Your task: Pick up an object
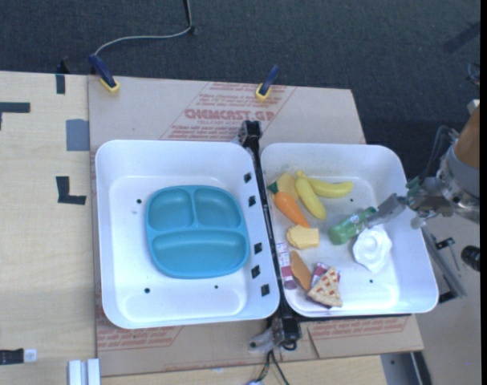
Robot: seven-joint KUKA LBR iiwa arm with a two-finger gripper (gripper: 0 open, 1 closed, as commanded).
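Note:
The right bin (387,160) holds several toy foods: two yellow bananas (310,196), an orange carrot (290,208), a yellow cheese chunk (303,237), a pizza slice (327,287), a green item (345,229) and a white lumpy item (372,248). My gripper (387,208) reaches in over the bin's right side from the arm (460,184) at the right edge. Its tip sits just up and right of the green item and above the white item. Whether it touches the green item is unclear.
The left bin (119,160) holds a blue divided plate (197,231). A black divider with clips (255,191) runs between the bins. A small wrapped packet (287,267) and a brown piece (301,271) lie near the right bin's left wall. Cardboard lies under both bins.

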